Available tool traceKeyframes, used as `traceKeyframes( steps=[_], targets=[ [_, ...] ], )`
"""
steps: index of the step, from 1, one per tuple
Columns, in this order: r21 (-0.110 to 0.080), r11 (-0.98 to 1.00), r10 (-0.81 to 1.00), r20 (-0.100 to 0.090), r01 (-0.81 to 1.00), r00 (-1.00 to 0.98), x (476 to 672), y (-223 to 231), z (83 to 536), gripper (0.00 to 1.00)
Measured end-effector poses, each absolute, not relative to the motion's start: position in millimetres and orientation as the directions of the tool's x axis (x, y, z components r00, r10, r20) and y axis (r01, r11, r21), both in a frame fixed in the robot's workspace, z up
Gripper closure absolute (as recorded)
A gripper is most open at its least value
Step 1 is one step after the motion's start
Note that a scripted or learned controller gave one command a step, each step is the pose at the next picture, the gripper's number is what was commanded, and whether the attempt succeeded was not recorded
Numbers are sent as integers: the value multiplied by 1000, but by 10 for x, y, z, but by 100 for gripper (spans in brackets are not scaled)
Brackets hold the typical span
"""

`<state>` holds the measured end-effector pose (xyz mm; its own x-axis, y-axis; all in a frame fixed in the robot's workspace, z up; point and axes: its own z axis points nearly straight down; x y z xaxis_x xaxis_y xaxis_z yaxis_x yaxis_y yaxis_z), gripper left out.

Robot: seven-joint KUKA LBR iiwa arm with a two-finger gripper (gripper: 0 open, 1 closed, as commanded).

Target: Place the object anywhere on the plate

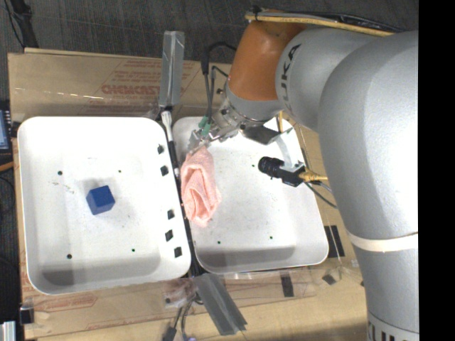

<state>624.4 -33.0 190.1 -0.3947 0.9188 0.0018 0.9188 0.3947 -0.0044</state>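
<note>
A pink cloth (199, 185) hangs in a long, crumpled fold along the left wall of the right bin (284, 251). Its top end runs up into the tips of my gripper (198, 141), which is shut on it near the bin's far left corner. The grey arm with its orange band (259, 62) reaches in from the right and covers the back of that bin. A small blue cube (101, 199) rests on the floor of the left bin (43, 261), well apart from the gripper.
A black cable fitting (279, 169) hangs off the arm over the middle of the right bin. The raised divider (175, 204) with black clips runs between the two bins. Brown cardboard (85, 77) lies behind the bins.
</note>
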Motion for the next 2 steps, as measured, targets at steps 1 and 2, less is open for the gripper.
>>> traceKeyframes(
  steps=[1, 2],
  targets=[
    [-4, 401, 916, 2, 916, -401, 6249, -322, 2301, 100],
    [-5, 731, 683, 4, 683, -731, 6256, 170, 2329, 100]
  ],
)
